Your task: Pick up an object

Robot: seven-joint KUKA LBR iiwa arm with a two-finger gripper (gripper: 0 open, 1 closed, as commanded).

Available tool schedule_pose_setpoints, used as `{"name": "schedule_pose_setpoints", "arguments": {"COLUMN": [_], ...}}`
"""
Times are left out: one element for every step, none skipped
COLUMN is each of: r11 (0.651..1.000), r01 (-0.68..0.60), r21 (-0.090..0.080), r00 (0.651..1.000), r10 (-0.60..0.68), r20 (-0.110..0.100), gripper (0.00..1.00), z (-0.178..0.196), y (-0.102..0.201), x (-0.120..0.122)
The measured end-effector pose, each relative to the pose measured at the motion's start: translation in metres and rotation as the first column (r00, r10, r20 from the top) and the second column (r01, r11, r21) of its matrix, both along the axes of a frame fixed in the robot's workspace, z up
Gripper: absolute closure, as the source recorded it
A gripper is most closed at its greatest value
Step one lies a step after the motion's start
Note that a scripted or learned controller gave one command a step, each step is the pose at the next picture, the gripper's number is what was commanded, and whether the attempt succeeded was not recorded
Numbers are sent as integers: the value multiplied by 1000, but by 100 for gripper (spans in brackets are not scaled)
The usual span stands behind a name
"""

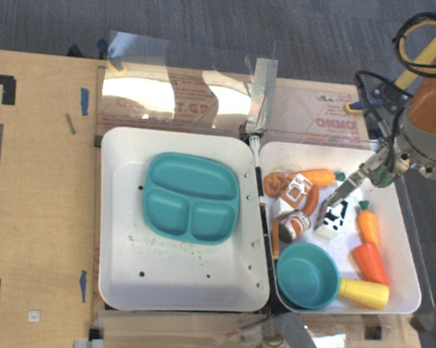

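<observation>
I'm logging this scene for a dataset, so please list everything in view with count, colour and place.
bins: two, white, side by side on the bench
divided plate: one, teal, in the left bin
cup: one, teal with a yellow handle, front of the right bin
carrots: three, orange; two at the right bin's right side, one at its back
pretzel: one, brown, back left of the right bin
black-and-white toy: one, middle of the right bin
arm: one, orange band, upper right
gripper: one, grey, above the black-and-white toy
</observation>
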State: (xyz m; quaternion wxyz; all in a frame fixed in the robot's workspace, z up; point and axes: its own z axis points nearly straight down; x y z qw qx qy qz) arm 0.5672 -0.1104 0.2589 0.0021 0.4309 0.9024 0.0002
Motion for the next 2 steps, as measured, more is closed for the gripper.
{"name": "schedule_pose_setpoints", "arguments": {"r11": [977,988], "r01": [-213,-152], "r21": [-14,-8], "r00": [976,988], "r10": [213,152], "r20": [31,27], "gripper": [0,0], "z": [-140,-156], "y": [-25,-7], "x": [-12,83]}}
